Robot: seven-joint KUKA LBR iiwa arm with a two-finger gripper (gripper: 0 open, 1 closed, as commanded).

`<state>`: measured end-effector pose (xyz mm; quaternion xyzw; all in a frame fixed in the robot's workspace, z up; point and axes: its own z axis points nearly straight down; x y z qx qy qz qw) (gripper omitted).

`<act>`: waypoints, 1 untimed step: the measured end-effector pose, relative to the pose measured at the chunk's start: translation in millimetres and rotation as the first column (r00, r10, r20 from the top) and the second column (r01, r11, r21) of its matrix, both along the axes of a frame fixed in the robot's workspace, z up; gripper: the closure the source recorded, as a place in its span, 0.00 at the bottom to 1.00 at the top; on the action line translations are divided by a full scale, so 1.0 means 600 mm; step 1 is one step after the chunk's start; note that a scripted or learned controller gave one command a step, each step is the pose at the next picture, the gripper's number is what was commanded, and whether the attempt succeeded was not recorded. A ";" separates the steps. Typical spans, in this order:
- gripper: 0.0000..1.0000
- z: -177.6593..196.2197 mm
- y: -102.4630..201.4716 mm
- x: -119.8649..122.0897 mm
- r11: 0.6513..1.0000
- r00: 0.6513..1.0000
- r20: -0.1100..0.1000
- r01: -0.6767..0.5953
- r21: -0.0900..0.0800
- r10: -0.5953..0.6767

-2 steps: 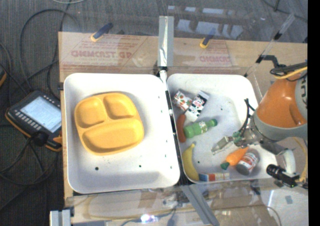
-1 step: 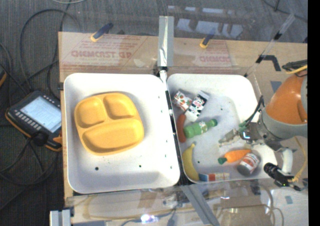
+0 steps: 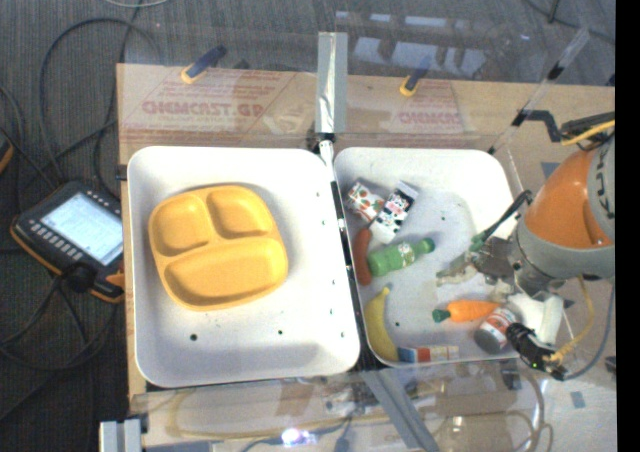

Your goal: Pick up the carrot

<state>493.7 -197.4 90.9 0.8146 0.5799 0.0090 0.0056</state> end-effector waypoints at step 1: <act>1.00 0.011 0.000 -0.002 1.000 1.000 -0.006 0.000 0.000 0.000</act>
